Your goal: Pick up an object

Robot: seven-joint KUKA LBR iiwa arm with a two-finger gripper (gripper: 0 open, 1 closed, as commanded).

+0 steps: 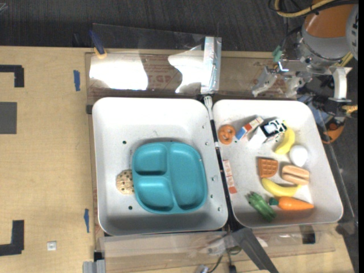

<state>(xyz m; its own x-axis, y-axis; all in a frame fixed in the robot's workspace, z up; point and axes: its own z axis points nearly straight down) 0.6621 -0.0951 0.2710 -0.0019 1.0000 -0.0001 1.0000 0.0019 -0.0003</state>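
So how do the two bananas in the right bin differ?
The upper banana lies near the bin's far right part, steeply slanted, beside a white egg-like piece. The lower banana lies nearer the front, closer to level, pressed between the hot dog and the carrot. The lower one looks a deeper yellow. Both are curved yellow toys in the right bin.
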